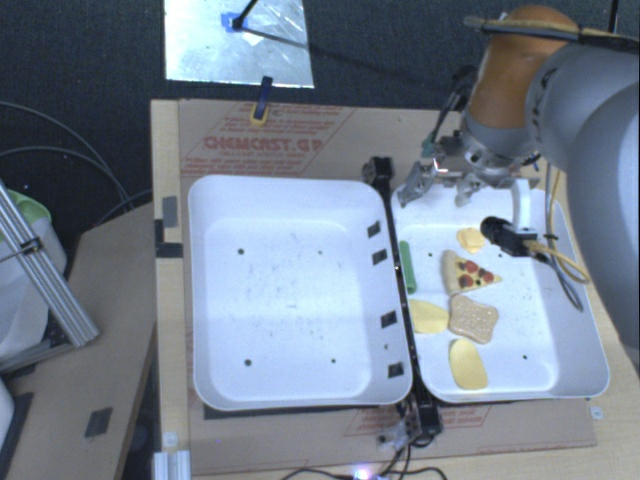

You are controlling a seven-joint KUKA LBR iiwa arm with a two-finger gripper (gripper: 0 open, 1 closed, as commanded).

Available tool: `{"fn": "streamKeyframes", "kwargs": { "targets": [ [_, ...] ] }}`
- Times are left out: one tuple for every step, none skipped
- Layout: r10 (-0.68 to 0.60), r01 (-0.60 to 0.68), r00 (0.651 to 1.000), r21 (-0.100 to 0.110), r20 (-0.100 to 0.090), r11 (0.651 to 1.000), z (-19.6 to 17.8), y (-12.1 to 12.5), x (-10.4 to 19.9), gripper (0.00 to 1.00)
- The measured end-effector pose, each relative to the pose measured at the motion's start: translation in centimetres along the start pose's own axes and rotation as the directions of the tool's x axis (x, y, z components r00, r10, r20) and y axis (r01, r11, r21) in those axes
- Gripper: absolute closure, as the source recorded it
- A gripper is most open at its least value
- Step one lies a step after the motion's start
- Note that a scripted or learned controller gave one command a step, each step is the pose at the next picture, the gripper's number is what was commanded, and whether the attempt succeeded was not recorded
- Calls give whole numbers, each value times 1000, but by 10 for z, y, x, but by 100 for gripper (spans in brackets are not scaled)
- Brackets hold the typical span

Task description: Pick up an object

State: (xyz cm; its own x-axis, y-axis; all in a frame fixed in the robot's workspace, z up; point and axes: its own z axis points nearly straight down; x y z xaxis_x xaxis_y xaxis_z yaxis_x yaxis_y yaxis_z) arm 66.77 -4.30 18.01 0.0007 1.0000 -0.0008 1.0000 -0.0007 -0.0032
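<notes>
Dark carpet-looking floor all around, with a shiny metal sheet [238,28] lying at the top of the view and a brown cardboard board [275,133] with red print under everything. On the far left there's a tan side table [100,308] and a slanted aluminium rail [45,278]. Two shallow white bins sit side by side on the board, joined by a row of black clips [385,288] down the middle. The left bin [290,293] has just a few dark specks on its floor.

The right bin [560,368] holds all the toy food: a green stick [408,266] lying right along the left wall, long axis running up-down in the view, a pizza slice [468,271] with its tip pointing toward the top of the view, a small yellow piece [470,239] just above it, a toast square [472,318] just below it, a pale yellow round piece [430,317] touching the toast on its left, and a yellow oval [467,364] nearest the bottom, long axis roughly up-down.

The arm [590,108] comes in from the right, orange band [515,63] up top. The gripper [440,183] hangs over the top-left corner of the right bin; whether the fingers are apart or together, can't tell from here. It's well clear of the pizza slice.
</notes>
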Motion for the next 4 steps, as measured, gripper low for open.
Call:
{"fn": "streamKeyframes", "kwargs": {
  "targets": [
    [-9,9,1000,-26,-1,1000,-204,2,41,0],
    [-13,13,1000,-13,-4,1000,-257,-2,130,0],
    [-9,9,1000,-11,-1,1000,-265,-2,124,100],
    [0,0,1000,1,0,1000,-213,-51,122,100]
  ]
}}
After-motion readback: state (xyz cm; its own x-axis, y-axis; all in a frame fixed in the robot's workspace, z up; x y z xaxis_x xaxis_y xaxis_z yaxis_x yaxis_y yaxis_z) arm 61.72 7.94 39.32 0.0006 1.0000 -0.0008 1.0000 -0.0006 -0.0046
